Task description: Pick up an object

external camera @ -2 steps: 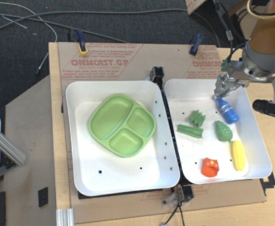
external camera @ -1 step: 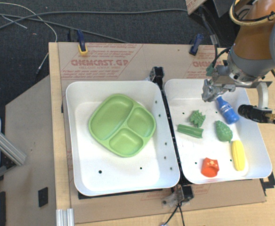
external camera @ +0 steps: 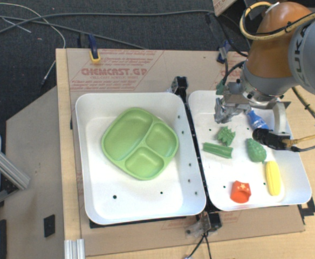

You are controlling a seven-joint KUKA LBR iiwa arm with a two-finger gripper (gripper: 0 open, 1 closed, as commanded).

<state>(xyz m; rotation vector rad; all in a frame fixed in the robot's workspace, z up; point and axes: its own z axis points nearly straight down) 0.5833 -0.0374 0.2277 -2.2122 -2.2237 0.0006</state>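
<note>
i see the gripper (external camera: 223, 114) low over the right bin (external camera: 300, 190), just above a small green toy (external camera: 226, 135); i cannot tell its state. the arm hides the bin's far corner. a green stick (external camera: 217, 150) lies just below the toy, with bare floor leftward to the bin's edge.

Open floor in right bin (external camera: 214, 190) left of red toy (external camera: 241, 191).

green divided plate (external camera: 140, 142) in left bin (external camera: 87, 117), cables (external camera: 33, 18)
</note>
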